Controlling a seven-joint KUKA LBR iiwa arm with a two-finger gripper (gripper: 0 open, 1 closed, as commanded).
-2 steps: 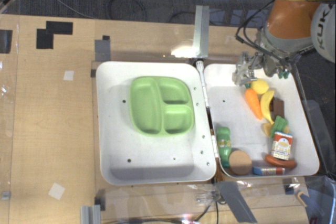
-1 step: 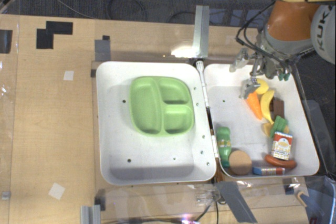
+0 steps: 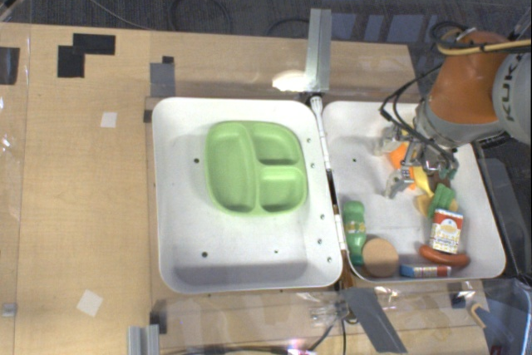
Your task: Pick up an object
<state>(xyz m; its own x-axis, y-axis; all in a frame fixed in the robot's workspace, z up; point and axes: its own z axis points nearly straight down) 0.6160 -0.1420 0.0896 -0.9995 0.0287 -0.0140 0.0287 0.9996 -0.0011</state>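
My gripper (image 3: 402, 179) hangs low over the upper right part of the right bin (image 3: 366, 137), under the grey arm with its orange band (image 3: 465, 87). It sits right beside an orange object (image 3: 400, 154) and a yellow banana-like piece (image 3: 423, 179), with a small green piece (image 3: 443, 197) just to the right. The wrist and its cables cover part of these. Whether anything is in the gripper's grasp is not visible.
The right bin also holds a small carton with a red label (image 3: 446, 230), a red sausage (image 3: 444, 257), a blue pen (image 3: 414, 269), a tan round object (image 3: 381, 256) and a green bottle (image 3: 355, 226). A green divided plate (image 3: 254, 167) lies in the left bin (image 3: 183, 262).
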